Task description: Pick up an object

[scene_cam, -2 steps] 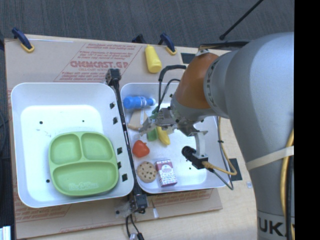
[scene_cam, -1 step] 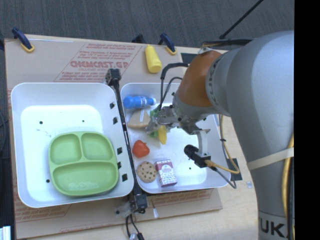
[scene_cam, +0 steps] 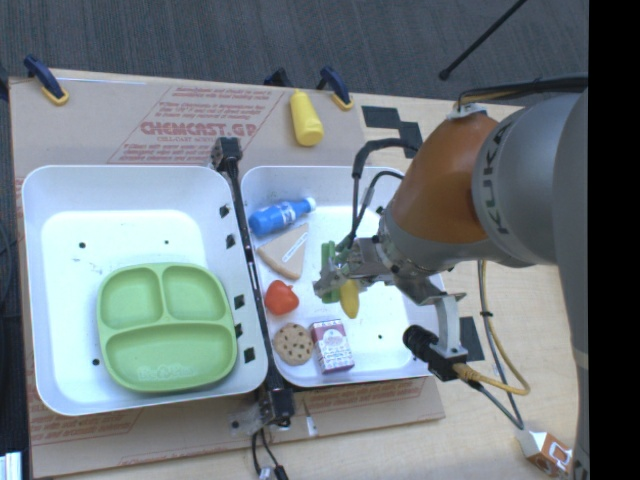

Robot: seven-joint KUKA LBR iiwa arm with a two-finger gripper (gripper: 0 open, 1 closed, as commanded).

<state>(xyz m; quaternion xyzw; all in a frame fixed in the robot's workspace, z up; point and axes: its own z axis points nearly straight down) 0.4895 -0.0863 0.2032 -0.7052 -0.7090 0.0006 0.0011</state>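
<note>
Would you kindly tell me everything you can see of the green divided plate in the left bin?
The green divided plate is a pale lime tray with rounded corners, smooth and matte like plastic. Raised ridges split it into three compartments: two smaller ones along the far side and one wide one nearer the camera. All three look bare. It lies flat, right way up, on the floor of the left bin, toward the near right part, close to the wall shared with the other bin. Nothing rests on it.

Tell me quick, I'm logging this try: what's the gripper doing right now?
Gripper: low in the right bin, by a yellow object and a green one; open or closed cannot be told.
</note>
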